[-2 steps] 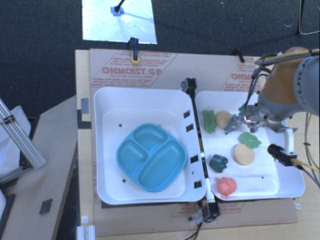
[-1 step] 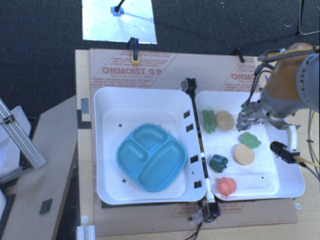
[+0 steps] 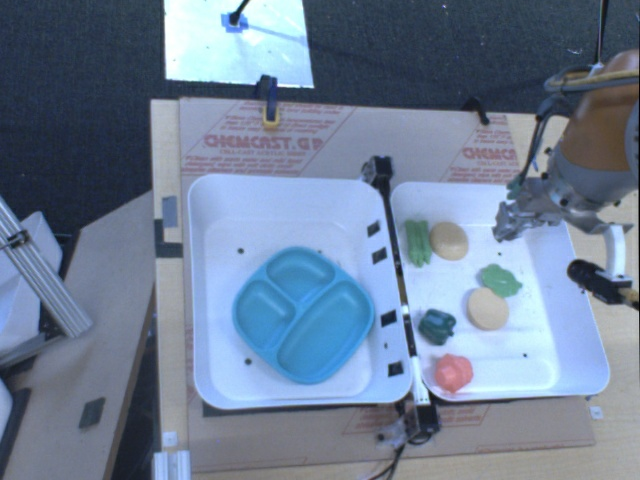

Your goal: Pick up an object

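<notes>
We are looking down on a counter carrying two shallow white bins side by side. In the left bin a blue divided plate is lying flat, somewhat toward the near edge. The right bin is holding the loose objects: a green ridged piece is resting near the divider at the far end, with a tan round piece just beside it on its right. Further toward us a light green leafy piece is sitting just above a second tan round piece, the two nearly touching. A dark green pepper-shaped piece is lying near the divider, and a pink-red piece is sitting at the near end of the bin.

The arm is reaching in from the right, its orange band showing above the wrist. The hand is hanging over the far right part of the right bin, to the right of the tan round piece and above the leafy piece, apart from both. We cannot tell how far its fingers are spread, and we are seeing nothing between them; every object is lying on the bin floor.
</notes>
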Controlling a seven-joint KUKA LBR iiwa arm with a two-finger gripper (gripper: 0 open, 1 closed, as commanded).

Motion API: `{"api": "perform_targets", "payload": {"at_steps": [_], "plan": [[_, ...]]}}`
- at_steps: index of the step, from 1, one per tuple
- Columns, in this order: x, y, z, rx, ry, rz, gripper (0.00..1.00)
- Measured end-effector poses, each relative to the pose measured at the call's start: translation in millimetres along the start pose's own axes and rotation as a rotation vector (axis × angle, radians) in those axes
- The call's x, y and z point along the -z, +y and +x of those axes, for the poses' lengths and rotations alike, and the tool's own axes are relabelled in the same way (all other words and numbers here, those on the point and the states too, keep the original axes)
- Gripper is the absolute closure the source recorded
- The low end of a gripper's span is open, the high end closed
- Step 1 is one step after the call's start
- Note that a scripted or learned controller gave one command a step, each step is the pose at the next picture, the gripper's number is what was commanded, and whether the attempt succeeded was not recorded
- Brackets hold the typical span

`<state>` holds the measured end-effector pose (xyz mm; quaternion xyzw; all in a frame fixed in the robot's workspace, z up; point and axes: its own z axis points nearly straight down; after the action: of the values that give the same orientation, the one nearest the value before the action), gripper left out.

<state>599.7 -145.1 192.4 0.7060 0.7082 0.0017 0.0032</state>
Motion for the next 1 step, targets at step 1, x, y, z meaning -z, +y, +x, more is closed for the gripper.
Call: {"api": "perform_targets", "payload": {"at_steps": [1], "plan": [[63.9, 7.6, -1.1, 0.002, 0.0, -0.002, 1.0]]}}
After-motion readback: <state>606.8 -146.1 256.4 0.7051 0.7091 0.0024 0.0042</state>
